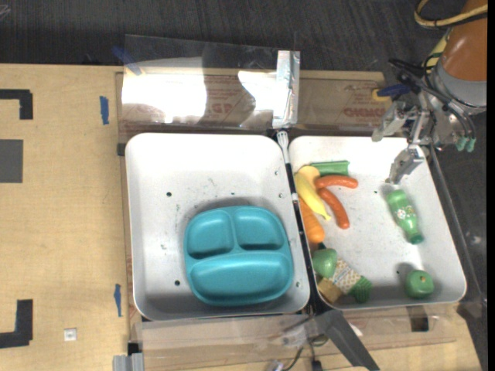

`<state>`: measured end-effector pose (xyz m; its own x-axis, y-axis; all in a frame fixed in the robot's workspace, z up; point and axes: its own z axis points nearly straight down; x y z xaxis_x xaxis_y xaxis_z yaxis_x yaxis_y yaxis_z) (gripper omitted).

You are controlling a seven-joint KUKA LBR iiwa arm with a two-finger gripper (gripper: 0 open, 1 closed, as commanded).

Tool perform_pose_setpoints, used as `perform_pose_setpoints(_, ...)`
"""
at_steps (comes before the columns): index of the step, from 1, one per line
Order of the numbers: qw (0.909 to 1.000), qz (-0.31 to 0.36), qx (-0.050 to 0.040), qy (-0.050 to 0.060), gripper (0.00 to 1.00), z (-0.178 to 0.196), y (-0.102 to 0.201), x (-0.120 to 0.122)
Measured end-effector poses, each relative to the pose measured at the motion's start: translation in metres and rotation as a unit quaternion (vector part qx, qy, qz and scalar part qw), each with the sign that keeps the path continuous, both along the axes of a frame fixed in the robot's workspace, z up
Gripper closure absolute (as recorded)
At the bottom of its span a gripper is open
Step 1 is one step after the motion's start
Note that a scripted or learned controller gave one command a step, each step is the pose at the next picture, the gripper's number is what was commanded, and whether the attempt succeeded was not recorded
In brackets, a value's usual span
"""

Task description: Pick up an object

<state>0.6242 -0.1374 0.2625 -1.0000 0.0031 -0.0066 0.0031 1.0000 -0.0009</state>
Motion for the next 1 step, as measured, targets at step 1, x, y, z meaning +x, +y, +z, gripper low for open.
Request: perform_pose_setpoints(1,0.9996,0.027,-0.0010,-0.003,0.00,-0.1624,-0.0070,0.0128)
